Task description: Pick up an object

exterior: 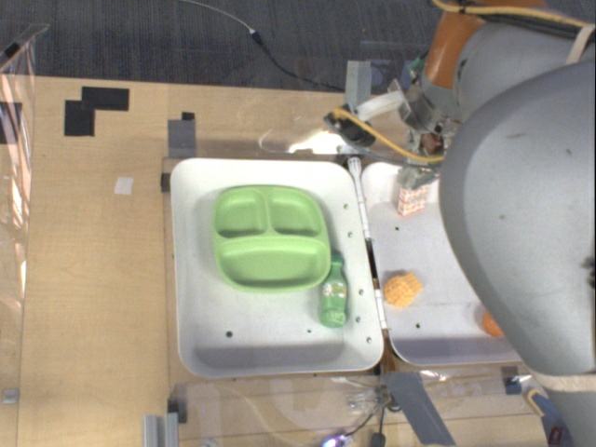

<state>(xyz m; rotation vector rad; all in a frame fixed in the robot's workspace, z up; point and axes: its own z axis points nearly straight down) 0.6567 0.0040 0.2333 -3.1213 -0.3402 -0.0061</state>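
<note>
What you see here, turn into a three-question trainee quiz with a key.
1. Which thing lies beside the green plate in its bin? A) green bottle B) carton C) orange ball
2. True or false: the orange ball lies on the plate.
3. Fill in: the plate has ___ compartments.
Key: 1 A; 2 false; 3 three.

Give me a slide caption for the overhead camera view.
Green divided plate and green bottle share the left bin; the gripper hangs above a small carton.
</note>
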